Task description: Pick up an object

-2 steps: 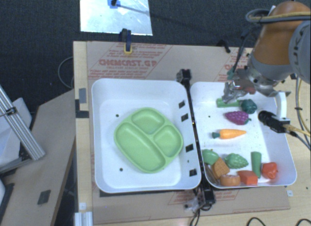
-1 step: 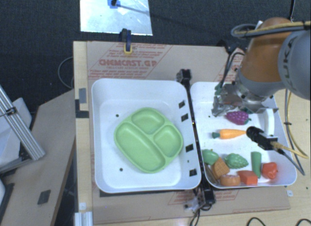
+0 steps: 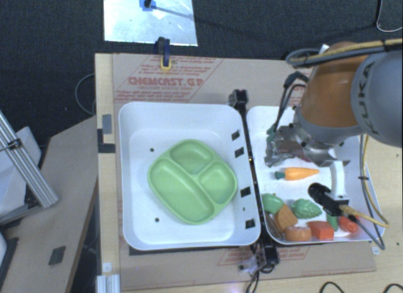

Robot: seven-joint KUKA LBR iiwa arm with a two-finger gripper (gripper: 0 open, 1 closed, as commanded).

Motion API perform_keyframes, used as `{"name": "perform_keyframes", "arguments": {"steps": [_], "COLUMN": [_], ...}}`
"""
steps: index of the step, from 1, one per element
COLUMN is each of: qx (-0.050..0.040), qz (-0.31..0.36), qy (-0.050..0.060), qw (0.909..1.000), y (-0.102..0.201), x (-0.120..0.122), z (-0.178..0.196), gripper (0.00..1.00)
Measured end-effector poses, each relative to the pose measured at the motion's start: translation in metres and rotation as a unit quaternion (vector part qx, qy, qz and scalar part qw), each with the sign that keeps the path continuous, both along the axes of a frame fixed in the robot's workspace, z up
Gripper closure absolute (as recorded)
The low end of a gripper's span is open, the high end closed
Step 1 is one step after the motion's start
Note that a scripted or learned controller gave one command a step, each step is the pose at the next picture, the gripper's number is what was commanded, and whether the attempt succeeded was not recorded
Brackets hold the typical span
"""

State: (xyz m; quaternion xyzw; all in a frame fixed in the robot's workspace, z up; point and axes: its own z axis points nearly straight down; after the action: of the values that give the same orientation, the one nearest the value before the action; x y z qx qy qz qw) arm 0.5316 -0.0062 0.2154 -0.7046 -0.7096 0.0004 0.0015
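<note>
Dark carpet surrounds a cardboard-topped bench (image 3: 189, 77) carrying two white bins. From the overhead camera, the left bin (image 3: 135, 159) holds a green divided tray (image 3: 192, 181). The right bin (image 3: 261, 118) holds toy food, with the arm (image 3: 340, 90) over it.

The gripper (image 3: 277, 154) hangs just above and left of a carrot (image 3: 300, 173). Its fingers cannot be told apart, and nothing is seen between them. The carrot's long axis runs left to right, tip pointing right, so I judge it the nearest target; the other pieces cluster below it.

Red print on the cardboard above the left bin reads "CHEMCAST GP". Letters on the arm's grey casing appear to read "KUKA".
</note>
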Motion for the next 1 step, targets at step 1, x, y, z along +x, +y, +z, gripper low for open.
{"name": "perform_keyframes", "arguments": {"steps": [1], "qx": [0.0002], "qz": [0.000], "qy": [0.000], "qw": [1.0000], "y": [0.0365], "x": [-0.0399], "z": [-0.0029], "gripper": [1.00]}}
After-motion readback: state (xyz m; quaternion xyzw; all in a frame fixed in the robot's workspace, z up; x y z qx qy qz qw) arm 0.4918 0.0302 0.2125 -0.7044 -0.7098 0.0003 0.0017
